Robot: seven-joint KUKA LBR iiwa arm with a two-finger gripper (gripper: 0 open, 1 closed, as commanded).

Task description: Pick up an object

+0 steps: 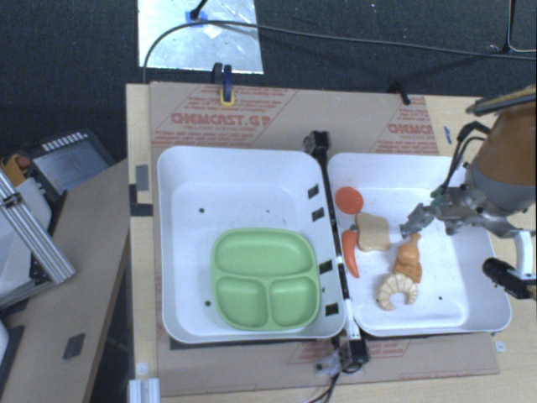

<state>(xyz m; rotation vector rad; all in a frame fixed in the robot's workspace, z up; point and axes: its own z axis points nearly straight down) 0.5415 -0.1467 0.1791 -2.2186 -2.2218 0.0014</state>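
Both bins (252, 170) were white. The divided plate (266, 277) was pale green. A tomato slice (349, 199) was red-orange, the carrot (350, 253) orange, the bread (373, 232) tan, the croissant (397, 290) golden.

Tool (417, 222) hovers over toy foods (409, 259) in right bin (482, 309)

Tray (265, 277) in left bin (180, 225); croissant (397, 290) in right bin (478, 309).
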